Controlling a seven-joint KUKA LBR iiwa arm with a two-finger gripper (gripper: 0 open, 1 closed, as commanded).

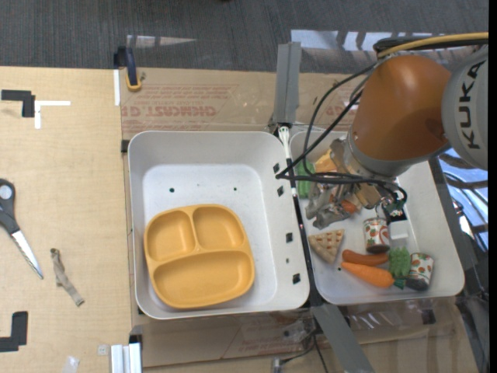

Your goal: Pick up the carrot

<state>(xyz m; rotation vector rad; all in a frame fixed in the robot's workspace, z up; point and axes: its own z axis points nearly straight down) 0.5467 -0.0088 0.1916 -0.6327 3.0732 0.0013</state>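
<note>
The carrot point(368, 273), orange with a green leafy top at its right end, lies near the front of the right bin point(334, 286). A second, redder orange stick point(365, 257) lies just behind it, touching or nearly so. My gripper point(330, 207) hangs low over the left middle of the right bin, under the arm's big orange band point(404, 107). It is behind and to the left of the carrot, well apart from it. The wrist and cables hide part of what lies below the gripper.
A tan wedge-shaped toy point(328, 244) lies just in front of the gripper. Two small cans point(376, 235) point(420, 270) stand near the carrot. A yellow item point(324, 163) sits at the bin's back. The left bin point(202, 162) holds a yellow divided plate point(199, 255).
</note>
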